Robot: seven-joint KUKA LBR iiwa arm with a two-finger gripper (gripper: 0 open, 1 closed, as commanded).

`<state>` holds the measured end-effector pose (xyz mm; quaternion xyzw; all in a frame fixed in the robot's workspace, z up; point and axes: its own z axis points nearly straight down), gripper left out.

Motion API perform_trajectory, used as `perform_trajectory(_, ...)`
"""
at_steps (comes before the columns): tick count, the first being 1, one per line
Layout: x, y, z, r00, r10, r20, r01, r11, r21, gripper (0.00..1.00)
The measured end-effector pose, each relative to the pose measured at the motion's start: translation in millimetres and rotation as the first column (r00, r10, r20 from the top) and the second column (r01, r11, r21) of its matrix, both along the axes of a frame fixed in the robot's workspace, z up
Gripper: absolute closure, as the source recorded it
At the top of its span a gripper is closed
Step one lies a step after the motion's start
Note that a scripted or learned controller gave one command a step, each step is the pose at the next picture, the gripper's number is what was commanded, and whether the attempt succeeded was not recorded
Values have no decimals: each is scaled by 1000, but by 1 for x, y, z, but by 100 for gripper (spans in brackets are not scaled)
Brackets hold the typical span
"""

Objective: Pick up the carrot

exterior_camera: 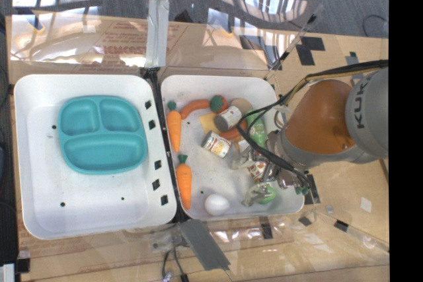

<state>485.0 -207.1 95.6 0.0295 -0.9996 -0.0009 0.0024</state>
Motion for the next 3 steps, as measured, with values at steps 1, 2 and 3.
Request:
perform_trajectory(1,-1,70,15,978,210,3,-210,978,1,0)
perform_trajectory(2,79,29,-3,896,443,7,-443,896,-2,0)
perform_trajectory(3,96,109,6,885,466,7,-466,885,-3,0)
